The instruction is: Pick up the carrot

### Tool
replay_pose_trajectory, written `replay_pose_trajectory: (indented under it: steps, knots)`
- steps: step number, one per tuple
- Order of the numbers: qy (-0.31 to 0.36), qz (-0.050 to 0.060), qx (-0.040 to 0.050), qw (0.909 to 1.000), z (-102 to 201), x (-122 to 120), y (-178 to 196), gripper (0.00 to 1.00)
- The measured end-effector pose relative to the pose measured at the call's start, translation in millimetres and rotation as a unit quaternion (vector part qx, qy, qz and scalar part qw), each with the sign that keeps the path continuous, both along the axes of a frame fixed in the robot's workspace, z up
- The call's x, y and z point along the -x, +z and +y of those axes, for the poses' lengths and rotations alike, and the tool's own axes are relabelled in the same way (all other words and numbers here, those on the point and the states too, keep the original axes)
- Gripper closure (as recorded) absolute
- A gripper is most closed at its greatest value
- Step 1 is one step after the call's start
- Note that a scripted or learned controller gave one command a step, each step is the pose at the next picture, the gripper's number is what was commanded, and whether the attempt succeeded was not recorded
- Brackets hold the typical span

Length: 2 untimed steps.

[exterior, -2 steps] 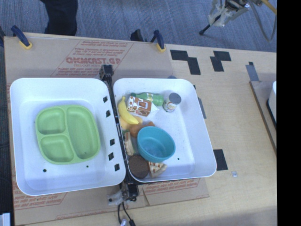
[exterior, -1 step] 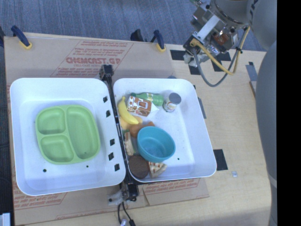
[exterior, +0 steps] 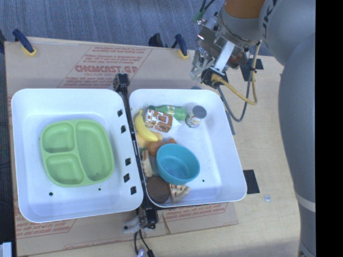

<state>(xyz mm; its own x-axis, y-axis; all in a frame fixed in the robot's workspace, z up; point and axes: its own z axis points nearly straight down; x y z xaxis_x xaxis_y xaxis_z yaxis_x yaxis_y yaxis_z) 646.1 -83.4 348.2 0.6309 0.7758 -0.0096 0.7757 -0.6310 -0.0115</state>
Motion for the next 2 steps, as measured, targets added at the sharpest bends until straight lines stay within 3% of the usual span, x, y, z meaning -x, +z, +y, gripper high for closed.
replay_pose_trajectory:
  steps: [1,2]
  knots:
    - [0.108,0.005,-0.0021,0.9941,-25,6,-153,1.0]
    - [0.19,-0.003,-0.0006,0.9818,-110,-10,-162,1.0]
